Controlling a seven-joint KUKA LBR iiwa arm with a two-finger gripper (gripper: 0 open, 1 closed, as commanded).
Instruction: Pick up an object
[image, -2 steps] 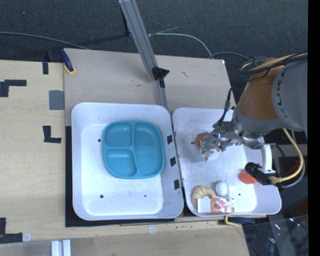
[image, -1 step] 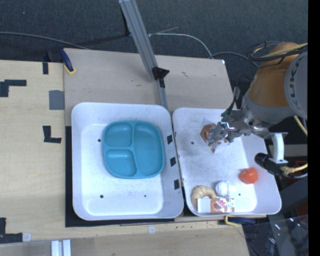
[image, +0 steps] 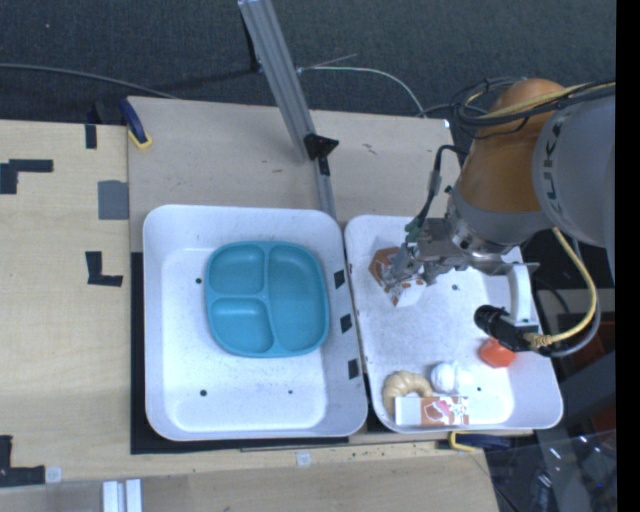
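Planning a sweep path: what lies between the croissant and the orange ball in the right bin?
In the camera view, a small white ball lies between the croissant and the orange ball.

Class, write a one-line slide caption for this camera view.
Gripper low over a brown object in the right bin.

Teal divided plate (image: 267, 298) in left bin (image: 160, 330) (three compartments).

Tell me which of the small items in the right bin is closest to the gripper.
The brown item near the bin's upper left, right at the gripper. The croissant, white piece, orange piece and packet lie along the near edge.
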